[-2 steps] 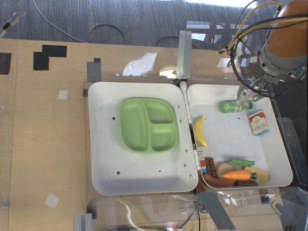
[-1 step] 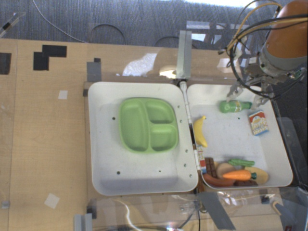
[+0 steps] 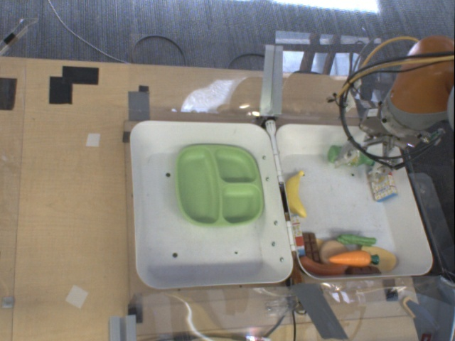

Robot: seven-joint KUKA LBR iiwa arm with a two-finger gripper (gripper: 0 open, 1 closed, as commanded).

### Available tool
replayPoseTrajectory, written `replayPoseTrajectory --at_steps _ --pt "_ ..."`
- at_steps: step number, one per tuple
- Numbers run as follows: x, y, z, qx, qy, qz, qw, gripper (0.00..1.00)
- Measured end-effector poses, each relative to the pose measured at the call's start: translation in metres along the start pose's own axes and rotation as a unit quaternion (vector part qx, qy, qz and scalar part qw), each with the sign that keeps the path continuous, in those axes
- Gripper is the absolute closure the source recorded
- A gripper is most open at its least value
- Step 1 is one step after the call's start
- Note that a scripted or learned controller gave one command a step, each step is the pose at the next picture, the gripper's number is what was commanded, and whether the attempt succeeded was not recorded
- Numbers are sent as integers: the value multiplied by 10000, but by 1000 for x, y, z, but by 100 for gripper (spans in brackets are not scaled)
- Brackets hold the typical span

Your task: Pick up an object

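The right bin (image 3: 398,222) holds the loose objects. A yellow banana (image 3: 295,194) lies by its left wall. A green crumpled item (image 3: 344,155) sits near the back. Just in front of my gripper (image 3: 382,148) lies a small blue and white packet (image 3: 382,186). In the front corner are piled an orange carrot (image 3: 352,259), a green vegetable (image 3: 357,241), a brown sausage (image 3: 323,267), a tan round piece (image 3: 330,249) and a dark chocolate bar (image 3: 309,246). My gripper hangs over the bin's back right part, between the green item and the packet, below the orange band (image 3: 425,77).
The left bin (image 3: 153,254) carries a green divided plate (image 3: 217,184). A metal divider (image 3: 280,190) separates the two bins. Black cables (image 3: 355,105) loop around the wrist. A metal post (image 3: 271,80) stands behind the bins.
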State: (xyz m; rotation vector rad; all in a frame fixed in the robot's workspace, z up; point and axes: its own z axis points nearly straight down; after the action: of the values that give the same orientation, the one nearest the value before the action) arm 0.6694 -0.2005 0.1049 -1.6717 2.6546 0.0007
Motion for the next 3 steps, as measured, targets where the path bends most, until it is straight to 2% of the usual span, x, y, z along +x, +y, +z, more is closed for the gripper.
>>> replayPoseTrajectory --at_steps 1,2,3 --pt "3 -3 18 9 -3 21 10000 0" --pt "-6 0 17 43 -8 -199 9998 0" --pt "8 10 17 38 -17 -179 9998 0"
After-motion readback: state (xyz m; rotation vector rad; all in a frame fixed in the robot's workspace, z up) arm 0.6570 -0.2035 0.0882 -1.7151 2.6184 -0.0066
